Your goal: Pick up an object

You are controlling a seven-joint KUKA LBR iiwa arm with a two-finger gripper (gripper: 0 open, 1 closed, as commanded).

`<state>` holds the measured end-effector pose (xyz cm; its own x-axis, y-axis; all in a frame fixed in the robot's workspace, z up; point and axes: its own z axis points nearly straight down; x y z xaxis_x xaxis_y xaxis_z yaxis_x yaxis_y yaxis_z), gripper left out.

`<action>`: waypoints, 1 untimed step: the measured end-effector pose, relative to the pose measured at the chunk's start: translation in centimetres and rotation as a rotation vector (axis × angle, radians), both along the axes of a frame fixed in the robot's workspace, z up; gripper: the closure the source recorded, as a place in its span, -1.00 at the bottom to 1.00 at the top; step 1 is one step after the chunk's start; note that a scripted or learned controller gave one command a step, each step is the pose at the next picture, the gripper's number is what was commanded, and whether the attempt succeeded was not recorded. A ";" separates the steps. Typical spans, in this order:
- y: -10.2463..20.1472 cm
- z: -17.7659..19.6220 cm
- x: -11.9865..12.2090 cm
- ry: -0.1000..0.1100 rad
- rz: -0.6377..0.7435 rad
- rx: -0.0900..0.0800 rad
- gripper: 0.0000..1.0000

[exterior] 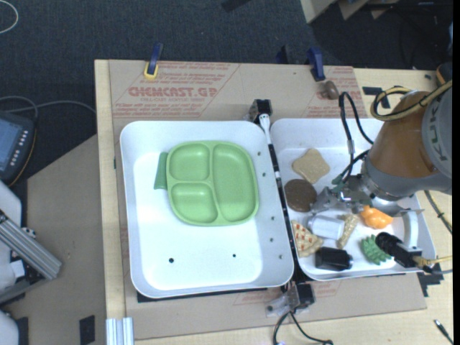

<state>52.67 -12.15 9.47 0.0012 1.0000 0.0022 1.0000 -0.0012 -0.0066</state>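
Observation:
The right bin [338,132] holds several toy foods. A tan bread slice [310,164] lies near its back, with a brown round cookie [300,193] in front of it. A pizza slice [305,239], a white piece [327,227], a tan stick [348,230], a black block [333,258], a green piece [371,249] and an orange piece [376,216] lie toward the front. My gripper [333,201] hangs low over the middle of this bin, just right of the cookie and above the white piece. Nothing is visibly held.
The left bin [144,192] carries a green divided plate [212,182] with three compartments. The grey arm with its orange band [399,146] reaches in over the right bin's right side. Blue and yellow clamps sit at the board's back edge.

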 end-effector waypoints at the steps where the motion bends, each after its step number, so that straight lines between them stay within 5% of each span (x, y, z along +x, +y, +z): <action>1: 0.0 -1.1 0.0 -0.002 0.001 -0.001 -1.00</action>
<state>52.63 -12.10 8.40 0.0004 1.0000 0.0017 1.0000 -0.0004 -0.0044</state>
